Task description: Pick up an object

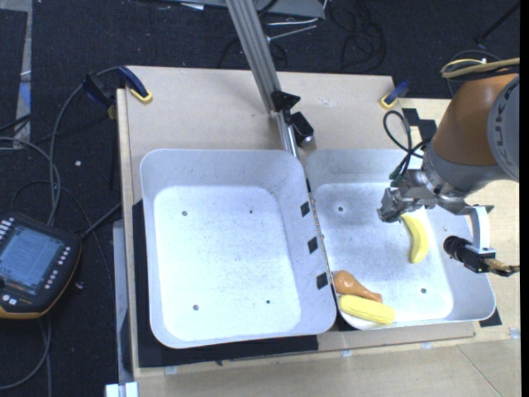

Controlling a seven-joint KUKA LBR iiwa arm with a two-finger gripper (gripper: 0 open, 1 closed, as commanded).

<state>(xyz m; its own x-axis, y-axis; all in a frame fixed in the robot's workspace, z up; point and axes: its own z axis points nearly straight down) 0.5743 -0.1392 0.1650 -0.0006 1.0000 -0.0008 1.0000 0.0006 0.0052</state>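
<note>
Camera view: two white bins [223, 168] on a tan bench [207, 110], dark floor [66, 48].

The table [215, 106] is a pale wooden board standing on dark carpet, with yellow-tipped clamps at its far left corner [132, 85] and far right corner [393, 96]. A slanted aluminium rail [256, 40] comes down from the back and ends in a black bracket [293, 122] where the two bins meet. Off to the left, a handheld control pendant [33, 263] with a lit screen lies on the floor, its cable [50, 172] looping away behind it. More loose cables [364, 15] trail across the carpet at the back.
</note>
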